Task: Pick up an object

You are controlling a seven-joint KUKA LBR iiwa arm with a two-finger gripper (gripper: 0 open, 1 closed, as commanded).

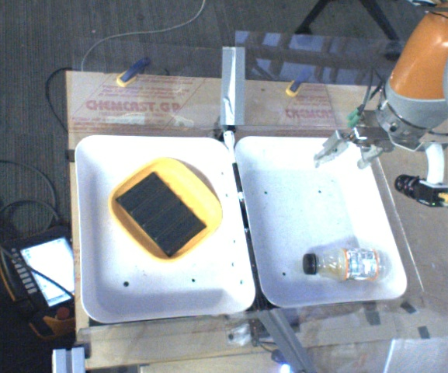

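So far nothing is picked up, as far as the camera view shows. The gripper hangs over the far right corner of the right bin, its two fingers spread apart with nothing between them, so the jaws stand released. The arm reaches in from the right, its orange band above the grey wrist.

Two candidates lie in the bins. A small bottle with a dark cap and pale liquid rests on its side near the front edge of the right bin, cap pointing left, well apart from the gripper. In the left bin sits a yellow dish with a dark ribbed slab lying in it, tilted relative to the bin's walls.

By my reading the task stands at its very start: the approach is not made, no contact, no lift. What is left is nearly everything, namely choosing a thing, coming down over it, closing on it and raising it clear. The bottle looks the nearer pick, though lying on its side it may roll under the fingers
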